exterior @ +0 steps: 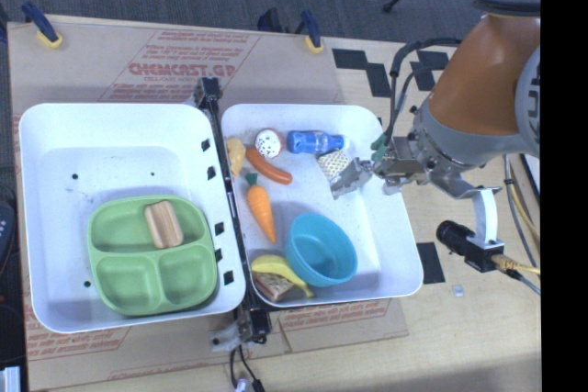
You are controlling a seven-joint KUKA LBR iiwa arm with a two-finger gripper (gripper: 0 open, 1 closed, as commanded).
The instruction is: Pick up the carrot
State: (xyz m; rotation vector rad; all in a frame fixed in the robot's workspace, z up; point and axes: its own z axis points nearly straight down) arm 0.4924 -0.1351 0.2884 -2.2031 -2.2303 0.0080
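The grey arm with its orange band [487, 69] reaches in over the right rim of the right-hand bin [390, 225]. Its wrist sits just outside that rim, and the gripper [349, 179] points leftward, hanging just inside the bin's right wall near its upper half. The gripper looks metallic, perhaps tilted slightly downward.
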